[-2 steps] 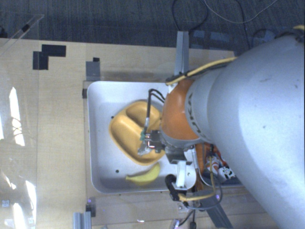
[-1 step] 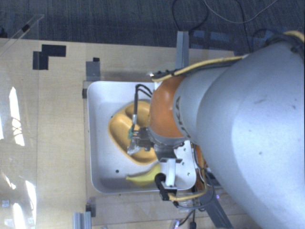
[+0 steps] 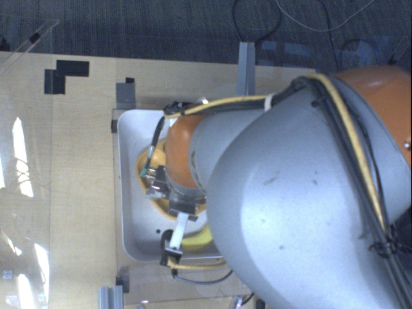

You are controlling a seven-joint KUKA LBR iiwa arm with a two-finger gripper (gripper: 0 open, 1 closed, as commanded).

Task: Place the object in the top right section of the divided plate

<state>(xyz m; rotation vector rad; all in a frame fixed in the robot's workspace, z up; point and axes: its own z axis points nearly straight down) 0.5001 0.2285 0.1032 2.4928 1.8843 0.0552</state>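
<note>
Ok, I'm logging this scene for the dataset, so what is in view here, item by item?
bin: one, white, on the bench's left half, mostly under the arm
plate: one, yellow, inside the bin, largely hidden
posts: three, grey, around the bin's edges
tape mark: one, black, L-shaped, bench's far left
cables: a few, dark and pale, on the floor beyond the bench
arm: one, grey with an orange band, reaching in from the right over the bin
</note>
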